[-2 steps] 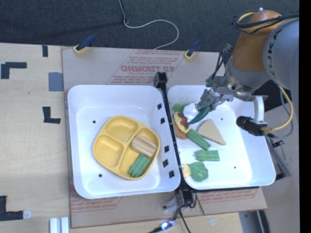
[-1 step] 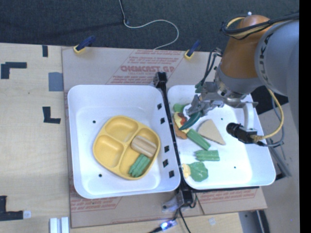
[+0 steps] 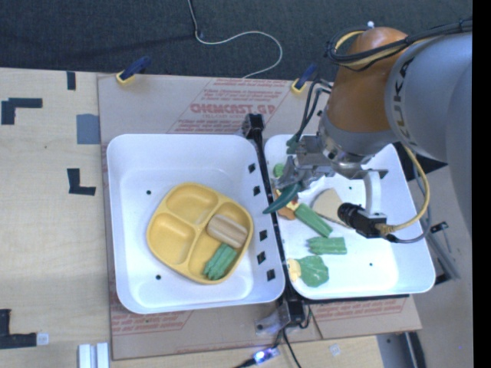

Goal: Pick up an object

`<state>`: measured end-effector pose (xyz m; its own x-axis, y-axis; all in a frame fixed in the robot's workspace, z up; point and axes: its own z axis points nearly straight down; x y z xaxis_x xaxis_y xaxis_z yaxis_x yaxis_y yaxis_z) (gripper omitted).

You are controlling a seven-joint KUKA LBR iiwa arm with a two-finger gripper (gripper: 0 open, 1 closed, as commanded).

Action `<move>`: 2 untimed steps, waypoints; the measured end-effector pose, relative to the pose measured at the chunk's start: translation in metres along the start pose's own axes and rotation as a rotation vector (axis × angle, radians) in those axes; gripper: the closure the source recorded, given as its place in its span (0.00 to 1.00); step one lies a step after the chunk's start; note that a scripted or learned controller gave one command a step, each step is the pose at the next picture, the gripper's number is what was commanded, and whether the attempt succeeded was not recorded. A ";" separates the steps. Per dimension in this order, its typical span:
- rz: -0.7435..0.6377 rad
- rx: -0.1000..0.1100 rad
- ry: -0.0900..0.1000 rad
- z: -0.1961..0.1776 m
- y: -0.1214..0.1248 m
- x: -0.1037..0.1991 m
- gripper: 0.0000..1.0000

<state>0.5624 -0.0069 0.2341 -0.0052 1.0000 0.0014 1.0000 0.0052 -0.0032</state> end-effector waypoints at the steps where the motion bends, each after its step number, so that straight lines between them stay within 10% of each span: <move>1: 0.004 0.001 -0.003 0.016 0.005 -0.006 1.00; 2: 0.003 -0.002 -0.001 0.000 0.002 0.001 1.00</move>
